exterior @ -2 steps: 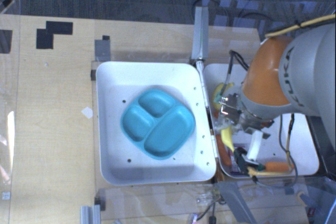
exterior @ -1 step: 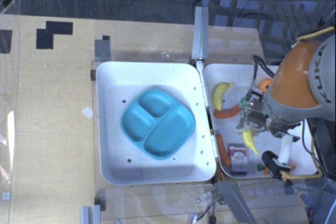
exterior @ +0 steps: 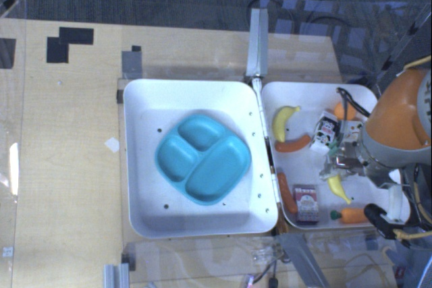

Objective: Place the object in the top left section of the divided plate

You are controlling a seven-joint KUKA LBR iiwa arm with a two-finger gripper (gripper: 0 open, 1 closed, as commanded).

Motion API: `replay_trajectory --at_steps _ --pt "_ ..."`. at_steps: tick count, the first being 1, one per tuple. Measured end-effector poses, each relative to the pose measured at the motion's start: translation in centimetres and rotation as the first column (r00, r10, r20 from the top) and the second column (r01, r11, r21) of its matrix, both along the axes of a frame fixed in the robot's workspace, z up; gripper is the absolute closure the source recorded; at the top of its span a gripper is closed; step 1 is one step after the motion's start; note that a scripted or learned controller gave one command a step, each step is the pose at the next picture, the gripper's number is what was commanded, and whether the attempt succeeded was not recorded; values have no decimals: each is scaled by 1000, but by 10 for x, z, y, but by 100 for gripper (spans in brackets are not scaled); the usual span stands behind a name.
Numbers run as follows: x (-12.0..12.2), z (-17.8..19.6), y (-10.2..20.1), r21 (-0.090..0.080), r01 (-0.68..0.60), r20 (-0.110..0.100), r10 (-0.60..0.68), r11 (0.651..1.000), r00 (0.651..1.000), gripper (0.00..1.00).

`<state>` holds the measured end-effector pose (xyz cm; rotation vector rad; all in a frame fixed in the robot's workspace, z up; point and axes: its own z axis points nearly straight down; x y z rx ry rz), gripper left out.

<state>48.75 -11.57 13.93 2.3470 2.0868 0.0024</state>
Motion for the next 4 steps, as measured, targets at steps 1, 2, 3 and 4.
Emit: replay_trajectory --at_steps 1,2,3,4 --pt "3 -51 -25 -1 -119 8 119 993 993 100" --pt "5 -40 -24 -2 -121 13 121 993 993 100" --pt "5 -40 -24 -2 -121 12 121 993 993 0" --pt "4 -49 0 -9 -244 13 244 970 970 0"
